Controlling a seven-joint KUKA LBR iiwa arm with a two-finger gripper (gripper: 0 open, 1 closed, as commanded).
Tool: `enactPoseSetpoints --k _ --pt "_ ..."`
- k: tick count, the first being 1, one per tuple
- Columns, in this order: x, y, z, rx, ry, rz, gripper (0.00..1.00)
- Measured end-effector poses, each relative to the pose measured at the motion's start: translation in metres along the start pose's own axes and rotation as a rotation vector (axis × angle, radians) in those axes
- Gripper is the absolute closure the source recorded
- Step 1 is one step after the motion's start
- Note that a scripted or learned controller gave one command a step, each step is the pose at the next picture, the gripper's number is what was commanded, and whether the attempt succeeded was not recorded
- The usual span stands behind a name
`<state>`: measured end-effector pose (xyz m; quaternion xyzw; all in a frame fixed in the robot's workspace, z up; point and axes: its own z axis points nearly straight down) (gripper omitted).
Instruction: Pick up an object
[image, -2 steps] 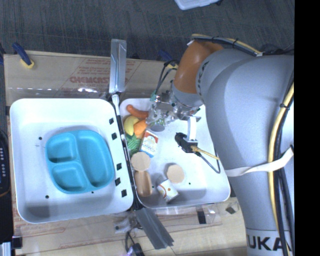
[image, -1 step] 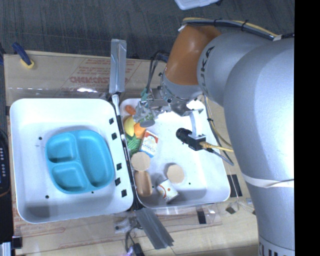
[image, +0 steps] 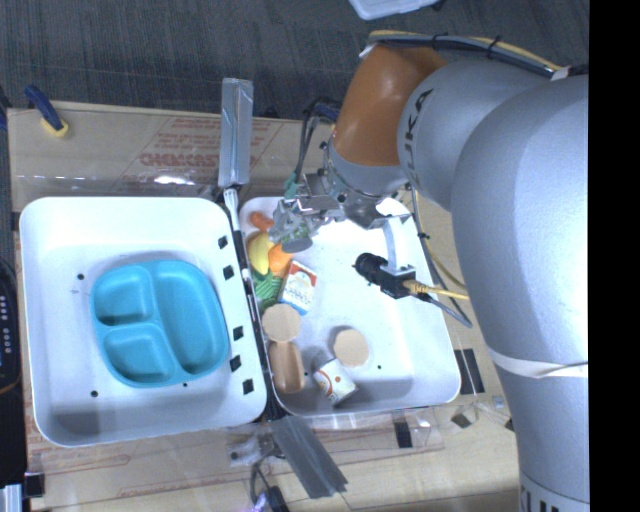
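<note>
Camera view. Arm (image: 500, 190): enters from right, bent over right bin (image: 430, 360), orange band uppermost. Gripper (image: 293, 228): lowered at bin's upper-left corner, above yellow and orange toys (image: 268, 255); grip state cannot be told. Left bin (image: 50, 300): blue divided tray (image: 158, 322).
</note>
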<state>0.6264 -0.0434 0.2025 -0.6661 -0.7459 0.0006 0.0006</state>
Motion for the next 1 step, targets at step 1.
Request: enactPoseSetpoints --k 1 --pt "-0.0381 -0.0246 0.0073 0.004 0.0 0.049 1.0"
